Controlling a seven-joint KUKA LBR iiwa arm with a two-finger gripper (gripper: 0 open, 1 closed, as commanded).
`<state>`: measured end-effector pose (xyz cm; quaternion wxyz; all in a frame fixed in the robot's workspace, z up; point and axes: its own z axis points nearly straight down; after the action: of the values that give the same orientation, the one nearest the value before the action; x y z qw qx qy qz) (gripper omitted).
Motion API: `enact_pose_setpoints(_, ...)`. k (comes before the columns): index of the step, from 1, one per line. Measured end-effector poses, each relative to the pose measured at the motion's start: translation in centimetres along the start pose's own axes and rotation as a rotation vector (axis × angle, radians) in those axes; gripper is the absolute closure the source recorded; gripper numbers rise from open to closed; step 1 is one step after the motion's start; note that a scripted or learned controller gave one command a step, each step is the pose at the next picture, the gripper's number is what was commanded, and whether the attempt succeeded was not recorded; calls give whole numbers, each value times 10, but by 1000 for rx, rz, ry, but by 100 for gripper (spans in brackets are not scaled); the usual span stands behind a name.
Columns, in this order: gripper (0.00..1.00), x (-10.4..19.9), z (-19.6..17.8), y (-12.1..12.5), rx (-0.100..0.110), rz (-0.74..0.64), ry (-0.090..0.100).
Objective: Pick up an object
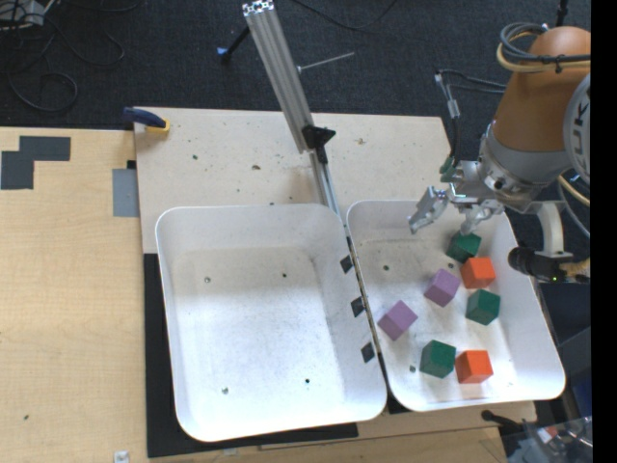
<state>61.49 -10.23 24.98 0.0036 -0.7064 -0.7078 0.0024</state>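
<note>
Hand (446,212) released, fingers spread, nothing held, above the right bin (540,374). Nearest green cube (464,246): likely light, rigid. Grip across opposite flat faces, clear of orange cube (478,271).

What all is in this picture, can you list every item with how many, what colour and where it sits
Green cubes: 3, green, right bin; one under the gripper, one by the right wall, one near the front.
Orange cubes: 2, orange, right bin; one beside the top green cube, one at the front.
Purple cubes: 2, light purple, right bin; middle and near the divider.
Left bin: 1, white, left of the right bin.
Right bin: 1, white.
Aluminium bar: 1, silver, slanting up from between the bins.
Clamp: 1, blue and yellow, bench's far left corner.
Gripper: 1, grey, open, over the right bin's far end, holding nothing.
Arm: 1, grey with orange band, from the right.
</note>
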Motion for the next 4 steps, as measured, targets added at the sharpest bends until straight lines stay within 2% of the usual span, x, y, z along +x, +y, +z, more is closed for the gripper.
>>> enact_pose_setpoints(1, 0, -1, -3, 1, -5, 2, -1)
enact_pose_setpoints(3, 0, -5, 88, -8, 1, 3, -1)
enact_pose_setpoints(4, 0, -7, 151, -13, -1, 3, 0)
